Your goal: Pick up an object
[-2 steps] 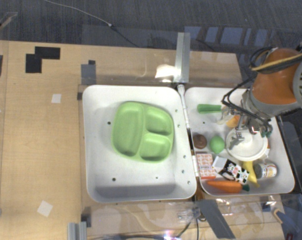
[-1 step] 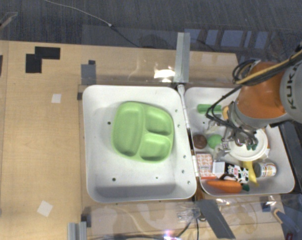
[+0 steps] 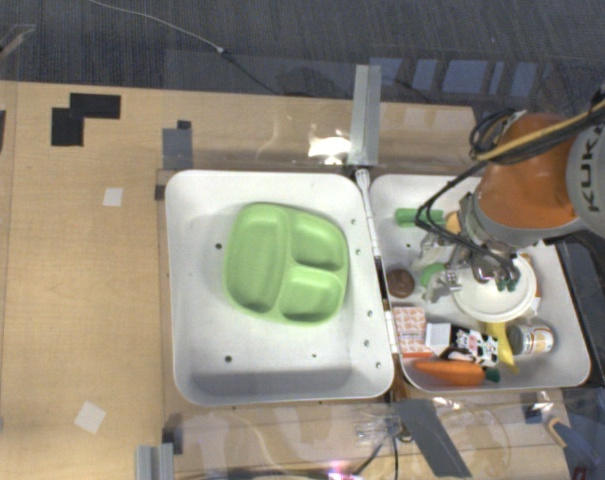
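The arm reaches in from the right over the right bin (image 3: 578, 366). Its gripper (image 3: 460, 276) hangs low above the clutter, beside a white round lid-like item (image 3: 506, 296). Under and around it lie a brown round piece (image 3: 401, 283), a green item (image 3: 410, 216), a carrot (image 3: 450, 372), a red-and-white packet (image 3: 409, 328), a black-and-white cow-patterned toy (image 3: 471, 345), a yellow piece (image 3: 503, 346) and a small can (image 3: 535, 341). No object is visible between the fingers.
The left bin (image 3: 192, 368) holds a green divided plate (image 3: 286, 261) near its middle. A metal post (image 3: 365, 118) stands behind the wall between the bins. Cables run from the arm's orange band (image 3: 527, 183).
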{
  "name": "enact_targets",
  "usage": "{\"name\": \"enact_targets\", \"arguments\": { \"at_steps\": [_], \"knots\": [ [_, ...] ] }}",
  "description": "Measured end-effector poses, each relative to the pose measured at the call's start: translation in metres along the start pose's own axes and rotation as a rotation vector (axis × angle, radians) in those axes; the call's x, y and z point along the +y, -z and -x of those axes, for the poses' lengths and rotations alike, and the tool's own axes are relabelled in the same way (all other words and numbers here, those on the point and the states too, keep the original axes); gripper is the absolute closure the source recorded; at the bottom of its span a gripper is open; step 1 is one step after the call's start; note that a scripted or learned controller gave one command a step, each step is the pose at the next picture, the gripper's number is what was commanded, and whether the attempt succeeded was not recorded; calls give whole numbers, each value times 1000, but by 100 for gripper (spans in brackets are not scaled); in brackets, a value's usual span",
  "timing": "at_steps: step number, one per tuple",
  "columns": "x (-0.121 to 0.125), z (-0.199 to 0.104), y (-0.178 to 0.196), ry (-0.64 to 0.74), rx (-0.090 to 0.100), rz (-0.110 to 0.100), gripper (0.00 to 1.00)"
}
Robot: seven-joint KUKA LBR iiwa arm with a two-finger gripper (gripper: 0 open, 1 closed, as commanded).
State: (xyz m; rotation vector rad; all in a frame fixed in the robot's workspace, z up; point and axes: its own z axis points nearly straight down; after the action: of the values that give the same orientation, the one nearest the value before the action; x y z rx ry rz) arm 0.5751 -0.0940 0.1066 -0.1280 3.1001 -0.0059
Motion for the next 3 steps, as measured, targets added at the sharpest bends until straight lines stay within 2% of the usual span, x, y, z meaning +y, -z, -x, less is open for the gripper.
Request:
{"name": "enact_targets", "arguments": {
  "at_steps": [1,2,3],
  "knots": [
    [3,47,95,-100,20,2,100],
    [62,102,127,-246,25,4,100],
    [98,9,149,-139,28,4,100]
  ]
}}
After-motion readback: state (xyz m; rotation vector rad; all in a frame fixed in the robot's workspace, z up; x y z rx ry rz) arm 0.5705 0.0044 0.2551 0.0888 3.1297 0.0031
